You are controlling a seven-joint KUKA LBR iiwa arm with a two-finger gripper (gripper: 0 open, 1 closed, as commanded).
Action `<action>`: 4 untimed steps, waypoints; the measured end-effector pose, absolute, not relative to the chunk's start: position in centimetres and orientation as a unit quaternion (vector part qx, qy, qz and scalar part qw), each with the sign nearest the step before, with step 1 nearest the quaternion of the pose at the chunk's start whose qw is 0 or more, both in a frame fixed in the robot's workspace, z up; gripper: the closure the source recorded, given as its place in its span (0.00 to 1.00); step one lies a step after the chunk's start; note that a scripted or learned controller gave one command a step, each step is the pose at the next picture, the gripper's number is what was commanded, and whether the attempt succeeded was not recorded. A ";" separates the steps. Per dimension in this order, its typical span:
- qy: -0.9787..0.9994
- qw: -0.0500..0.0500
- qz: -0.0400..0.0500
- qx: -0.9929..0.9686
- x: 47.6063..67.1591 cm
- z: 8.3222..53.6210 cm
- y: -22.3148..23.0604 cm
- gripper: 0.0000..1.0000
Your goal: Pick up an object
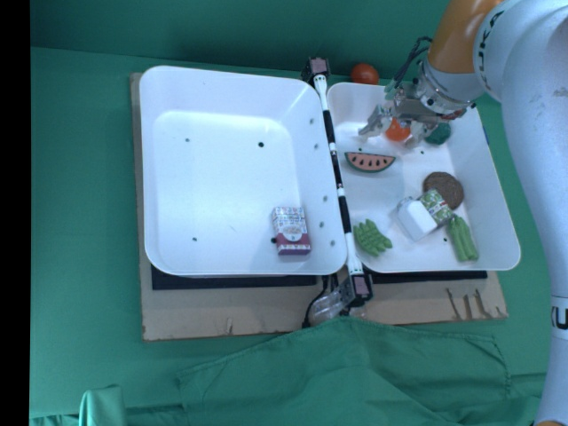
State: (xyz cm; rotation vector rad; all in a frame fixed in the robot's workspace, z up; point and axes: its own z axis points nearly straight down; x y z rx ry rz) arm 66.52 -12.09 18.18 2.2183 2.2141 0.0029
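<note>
Sitting near the watermelon slice [369, 161]: one jar [422, 215], one cookie [445, 188], two pea pods [372, 236]. Claw [392, 128] open over something orange [398, 132].

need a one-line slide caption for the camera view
KUKA arm's gripper poised at an orange object in the right bin, above a watermelon slice; small carton in the left bin.

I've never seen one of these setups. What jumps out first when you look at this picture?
The big grey arm with an orange band reaches in from the right, its gripper low over the far end of the right bin. That bin holds toy food: a watermelon slice, pea pods, a brown patty. The left bin holds a small red-and-white box.
</note>
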 end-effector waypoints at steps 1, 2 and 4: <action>0.706 0.010 0.005 0.709 66.8 20.0 -12.2 1.00; 0.708 0.004 0.002 0.706 67.4 24.7 -12.3 1.00; 0.707 0.005 0.003 0.708 66.0 35.5 -12.0 1.00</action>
